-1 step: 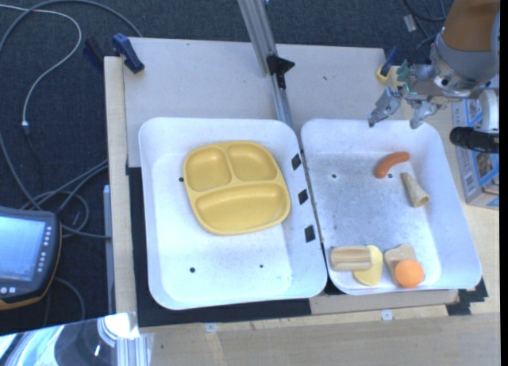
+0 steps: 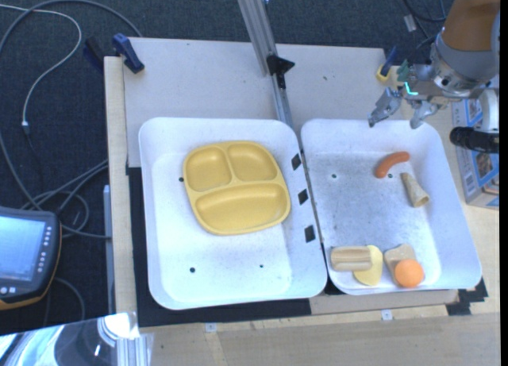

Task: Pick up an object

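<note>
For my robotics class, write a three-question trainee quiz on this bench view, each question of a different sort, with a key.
1. True or false: the yellow divided plate lies in the same bin as the sausage.
2. Multiple choice: the gripper is
A. closed on the orange ball
B. open above the far rim of the right bin, holding nothing
C. resting on the plate
3. Fill in: the orange ball sits at the right bin's ____ edge, beside a yellow piece.

Key
1. False; the plate is in the left bin.
2. B
3. near
</note>
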`<state>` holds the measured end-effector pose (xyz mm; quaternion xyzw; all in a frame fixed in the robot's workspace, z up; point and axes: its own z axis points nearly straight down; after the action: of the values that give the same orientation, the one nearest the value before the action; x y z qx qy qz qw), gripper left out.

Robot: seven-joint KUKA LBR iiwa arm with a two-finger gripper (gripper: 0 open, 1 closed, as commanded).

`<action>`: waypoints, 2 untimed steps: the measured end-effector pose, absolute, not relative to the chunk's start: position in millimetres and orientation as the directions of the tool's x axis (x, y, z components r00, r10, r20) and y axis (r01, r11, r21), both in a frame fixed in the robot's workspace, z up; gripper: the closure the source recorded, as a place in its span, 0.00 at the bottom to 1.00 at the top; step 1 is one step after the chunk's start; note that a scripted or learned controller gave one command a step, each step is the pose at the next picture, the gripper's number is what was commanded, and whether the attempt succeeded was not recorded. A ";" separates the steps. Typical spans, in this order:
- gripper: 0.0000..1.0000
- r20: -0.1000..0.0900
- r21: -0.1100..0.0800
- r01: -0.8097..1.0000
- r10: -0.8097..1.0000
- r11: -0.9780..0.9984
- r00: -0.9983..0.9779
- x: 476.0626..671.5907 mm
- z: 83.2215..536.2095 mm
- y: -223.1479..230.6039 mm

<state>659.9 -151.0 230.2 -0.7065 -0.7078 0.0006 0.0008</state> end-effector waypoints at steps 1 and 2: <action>0.00 0.001 -0.008 1.000 1.000 0.000 0.000 652.1 170.7 -154.3; 0.00 0.001 -0.007 1.000 1.000 0.000 0.000 652.2 122.6 -163.0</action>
<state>652.2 -163.0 122.6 -0.7072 -0.7070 0.0022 0.0030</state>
